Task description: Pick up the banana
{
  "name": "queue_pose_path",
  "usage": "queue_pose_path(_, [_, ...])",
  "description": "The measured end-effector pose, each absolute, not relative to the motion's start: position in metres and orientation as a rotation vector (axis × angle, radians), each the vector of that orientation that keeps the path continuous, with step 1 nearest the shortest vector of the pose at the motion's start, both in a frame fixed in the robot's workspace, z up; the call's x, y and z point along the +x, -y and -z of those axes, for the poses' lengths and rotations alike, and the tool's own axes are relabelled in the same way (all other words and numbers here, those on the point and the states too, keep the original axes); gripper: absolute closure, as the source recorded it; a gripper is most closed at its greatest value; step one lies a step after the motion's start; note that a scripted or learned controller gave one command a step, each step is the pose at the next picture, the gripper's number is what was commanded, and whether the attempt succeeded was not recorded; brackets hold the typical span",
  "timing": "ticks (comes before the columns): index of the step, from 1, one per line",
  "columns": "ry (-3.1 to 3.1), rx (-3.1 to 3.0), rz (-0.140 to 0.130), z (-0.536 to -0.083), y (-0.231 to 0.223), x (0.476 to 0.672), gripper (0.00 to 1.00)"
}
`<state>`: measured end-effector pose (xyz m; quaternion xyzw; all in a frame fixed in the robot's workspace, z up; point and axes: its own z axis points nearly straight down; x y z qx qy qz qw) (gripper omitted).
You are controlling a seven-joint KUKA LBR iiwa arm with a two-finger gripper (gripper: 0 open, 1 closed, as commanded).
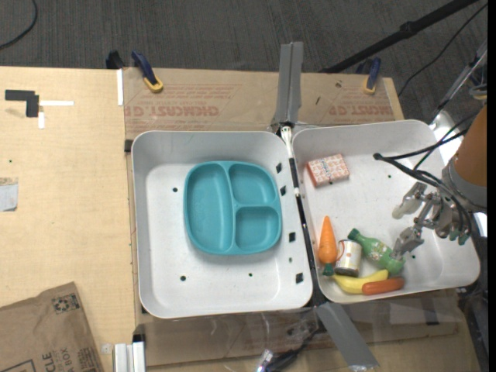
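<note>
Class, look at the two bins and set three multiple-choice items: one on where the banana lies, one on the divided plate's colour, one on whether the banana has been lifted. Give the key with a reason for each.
1. Where does the banana lie?
A. On the plate
B. Near the front edge of the right bin
C. On the cardboard

2. What colour is the divided plate in the left bin?
A. Teal
B. Red
C. Yellow

3. What is the banana's state?
A. Hanging from the gripper
B. Lying in the bin among other items
C. Resting on the plate

Key: 1 B, it sits beside the carrot and green bottle. 2 A, the plate is plainly teal. 3 B, the gripper is up and to its right, apart from it.
</note>
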<state>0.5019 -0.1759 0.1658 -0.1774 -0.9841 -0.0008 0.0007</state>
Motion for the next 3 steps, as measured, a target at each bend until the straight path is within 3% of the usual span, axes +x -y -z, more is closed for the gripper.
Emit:
queue_pose_path(1, [3.049, -0.832, 0.004, -0.098, 0.105, 0.484, 0.00])
queue_pose_path(2, [3.025, -0.841, -0.001, -0.189, 0.088, 0.504, 0.00])
queue_pose_path(3, [3.142, -0.032, 0.002, -0.268, 0.082, 0.483, 0.00])
